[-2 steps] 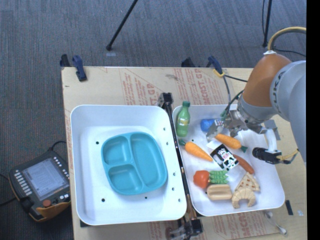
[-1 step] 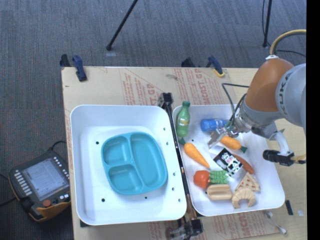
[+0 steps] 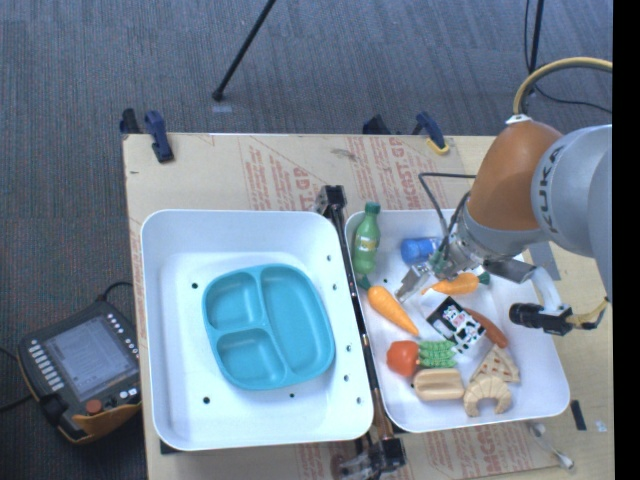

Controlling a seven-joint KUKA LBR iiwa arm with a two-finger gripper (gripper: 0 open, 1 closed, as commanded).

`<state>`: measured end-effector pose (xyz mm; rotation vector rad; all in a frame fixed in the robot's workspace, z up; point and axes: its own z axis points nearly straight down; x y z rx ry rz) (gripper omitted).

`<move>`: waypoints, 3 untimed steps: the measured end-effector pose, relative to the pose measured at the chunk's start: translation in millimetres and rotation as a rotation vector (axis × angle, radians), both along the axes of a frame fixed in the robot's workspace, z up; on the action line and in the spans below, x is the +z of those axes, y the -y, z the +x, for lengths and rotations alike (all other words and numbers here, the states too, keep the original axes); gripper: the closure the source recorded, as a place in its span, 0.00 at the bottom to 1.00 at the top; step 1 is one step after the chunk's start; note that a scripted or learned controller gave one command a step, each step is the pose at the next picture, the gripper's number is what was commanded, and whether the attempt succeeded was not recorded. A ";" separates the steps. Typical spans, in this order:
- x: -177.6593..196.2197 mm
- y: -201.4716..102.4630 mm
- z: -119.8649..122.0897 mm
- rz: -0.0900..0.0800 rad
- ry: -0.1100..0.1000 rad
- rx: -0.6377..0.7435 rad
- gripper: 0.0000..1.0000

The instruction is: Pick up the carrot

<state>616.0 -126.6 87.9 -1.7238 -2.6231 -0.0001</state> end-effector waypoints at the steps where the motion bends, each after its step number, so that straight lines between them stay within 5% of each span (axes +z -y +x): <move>1: 0.1 0.6 -0.1 0.000 0.000 -0.002 0.00; 3: 0.1 0.6 -0.1 0.000 0.000 -0.002 0.00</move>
